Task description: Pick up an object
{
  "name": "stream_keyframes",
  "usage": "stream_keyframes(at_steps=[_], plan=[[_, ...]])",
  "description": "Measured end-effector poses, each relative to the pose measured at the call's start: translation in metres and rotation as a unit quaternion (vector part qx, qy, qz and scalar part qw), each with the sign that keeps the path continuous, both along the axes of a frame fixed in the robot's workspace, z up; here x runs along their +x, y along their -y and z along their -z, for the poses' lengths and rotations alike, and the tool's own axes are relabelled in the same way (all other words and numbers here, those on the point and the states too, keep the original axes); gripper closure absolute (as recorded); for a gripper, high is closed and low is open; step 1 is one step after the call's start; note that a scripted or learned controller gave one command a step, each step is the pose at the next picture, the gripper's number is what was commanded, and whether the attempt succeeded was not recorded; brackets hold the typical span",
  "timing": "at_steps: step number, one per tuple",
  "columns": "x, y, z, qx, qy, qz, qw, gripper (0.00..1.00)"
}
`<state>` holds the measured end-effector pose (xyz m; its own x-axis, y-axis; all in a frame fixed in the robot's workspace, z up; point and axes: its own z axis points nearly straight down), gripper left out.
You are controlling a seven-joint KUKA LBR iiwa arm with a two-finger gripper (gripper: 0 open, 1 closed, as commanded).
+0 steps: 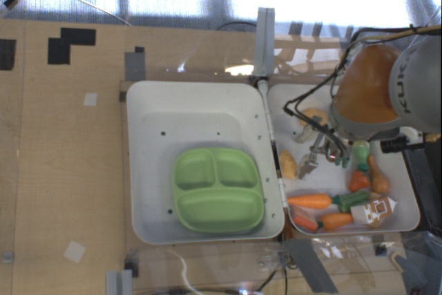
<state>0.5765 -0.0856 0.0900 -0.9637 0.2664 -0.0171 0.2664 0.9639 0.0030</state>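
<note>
in the right bin (412,217) the gripper (309,164) hung low over the bare floor, its fingers spread and holding nothing; a potato (287,165) lay just to its left by the divider; carrots (311,202) and a small carton (373,211) lay nearer the front; a green plate (218,190) sat in the left bin (148,114).

camera view: fixed above your worktop (62,148), looking down at a slant | distance: far enough that you see both white bins (200,114) whole, side by side | arm (387,90) enters from your right
</note>
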Motion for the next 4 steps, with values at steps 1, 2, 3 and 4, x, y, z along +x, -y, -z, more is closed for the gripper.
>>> stream_keyframes(at_steps=[1,2,3,4], plan=[[0.001,0.008,0.000,0.0012,-0.001,0.014,0.9999,0.00],[0.064,0.058,0.002,0.0001,-0.004,0.006,1.0000,0.00],[0.027,0.099,-0.028,0.0007,-0.003,0.089,0.9960,0.00],[0.034,0.118,0.002,0.0025,-0.006,0.089,0.9961,0.00]])
